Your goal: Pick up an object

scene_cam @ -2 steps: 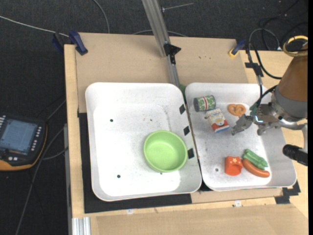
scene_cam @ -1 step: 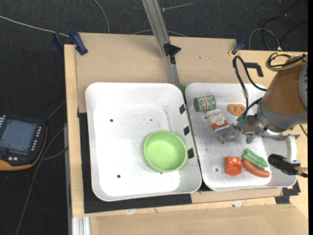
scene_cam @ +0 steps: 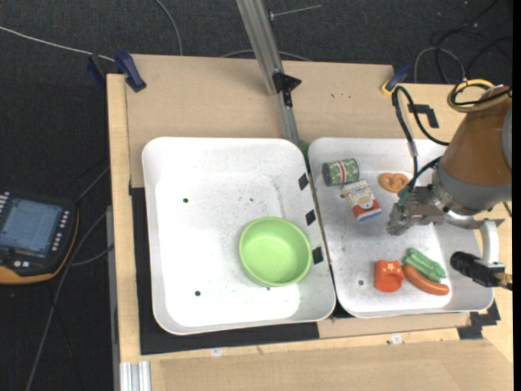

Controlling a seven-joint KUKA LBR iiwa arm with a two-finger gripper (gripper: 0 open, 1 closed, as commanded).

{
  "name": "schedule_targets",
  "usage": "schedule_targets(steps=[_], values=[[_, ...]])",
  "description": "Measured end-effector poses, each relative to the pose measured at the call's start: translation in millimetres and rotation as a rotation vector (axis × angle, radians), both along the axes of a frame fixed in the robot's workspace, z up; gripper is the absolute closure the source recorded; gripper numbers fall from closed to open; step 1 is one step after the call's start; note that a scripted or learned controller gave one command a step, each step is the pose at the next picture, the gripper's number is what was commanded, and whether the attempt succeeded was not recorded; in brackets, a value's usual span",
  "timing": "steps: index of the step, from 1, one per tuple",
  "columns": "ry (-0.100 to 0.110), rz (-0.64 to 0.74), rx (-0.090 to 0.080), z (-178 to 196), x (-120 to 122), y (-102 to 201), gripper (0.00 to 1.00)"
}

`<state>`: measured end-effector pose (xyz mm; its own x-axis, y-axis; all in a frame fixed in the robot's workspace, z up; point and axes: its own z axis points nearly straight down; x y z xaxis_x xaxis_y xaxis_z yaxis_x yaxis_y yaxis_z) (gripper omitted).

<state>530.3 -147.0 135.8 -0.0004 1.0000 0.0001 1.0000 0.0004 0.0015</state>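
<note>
Gripper, grip state unclear, hovers beside the carton; closing off-centre could knock it aside.

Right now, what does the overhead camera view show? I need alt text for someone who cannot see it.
A grey and orange robot arm reaches in from the right, its gripper low over the right bin, which holds a small can, a carton and toy foods. The left bin holds a green bowl.
</note>
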Motion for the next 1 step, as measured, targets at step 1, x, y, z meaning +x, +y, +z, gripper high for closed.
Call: schedule_targets(steps=[1], values=[[-0.004,0.001,-0.001,58.9,1.2,8.4,1.00]])
